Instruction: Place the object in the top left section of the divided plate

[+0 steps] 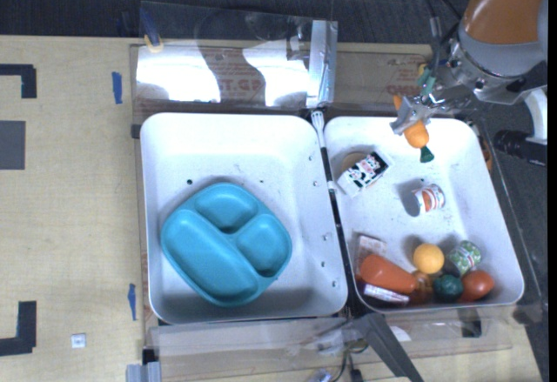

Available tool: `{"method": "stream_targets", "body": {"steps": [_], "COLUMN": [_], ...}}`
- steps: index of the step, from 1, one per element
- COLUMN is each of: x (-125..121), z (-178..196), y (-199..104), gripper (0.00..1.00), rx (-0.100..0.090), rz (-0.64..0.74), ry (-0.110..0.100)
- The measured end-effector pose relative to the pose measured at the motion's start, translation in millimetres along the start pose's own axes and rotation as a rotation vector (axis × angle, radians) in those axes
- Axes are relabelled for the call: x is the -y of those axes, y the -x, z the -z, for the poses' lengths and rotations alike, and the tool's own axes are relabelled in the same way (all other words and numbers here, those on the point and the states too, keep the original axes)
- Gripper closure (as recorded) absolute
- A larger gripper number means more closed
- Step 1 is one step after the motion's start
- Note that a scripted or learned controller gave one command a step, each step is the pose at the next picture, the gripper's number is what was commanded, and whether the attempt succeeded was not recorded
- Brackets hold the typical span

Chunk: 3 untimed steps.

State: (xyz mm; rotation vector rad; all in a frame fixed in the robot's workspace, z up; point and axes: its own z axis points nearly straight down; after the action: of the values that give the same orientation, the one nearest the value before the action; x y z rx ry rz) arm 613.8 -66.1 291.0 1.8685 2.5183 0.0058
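Note:
A blue divided plate (202, 260) lies in the left white bin (174, 145), with two small sections on its upper and right sides and one long section on the lower left. My gripper (412, 119) hangs over the far edge of the right bin (487, 189), up at the right of the camera view. A small orange toy carrot (419, 136) with a green tip dangles between its fingers, well above the bin floor. The plate is far to the left and lower in the view.
The right bin holds a cow-patterned carton (364, 171), a small red-and-white cup (427, 197), an orange ball (427, 258), a large orange vegetable (385, 272), a dark green ball (448, 286), a red tomato (478, 284) and a speckled green ball (466, 255). A shiny panel (235, 67) stands behind the left bin.

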Motion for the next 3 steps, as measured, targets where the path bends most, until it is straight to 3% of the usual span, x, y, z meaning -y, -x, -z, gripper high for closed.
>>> {"method": "stream_targets", "body": {"steps": [1, 2, 3], "x": [11.3, 14.2, 4.3], "z": [115.9, 145.0, 74.1], "y": [30.0, 122.4, 163.6], "gripper": [1.00, 1.00, 1.00], "rx": [0.003, 0.003, -0.004], "rz": [0.005, -0.023, 0.222], "ry": [0.003, -0.003, -0.008]}}
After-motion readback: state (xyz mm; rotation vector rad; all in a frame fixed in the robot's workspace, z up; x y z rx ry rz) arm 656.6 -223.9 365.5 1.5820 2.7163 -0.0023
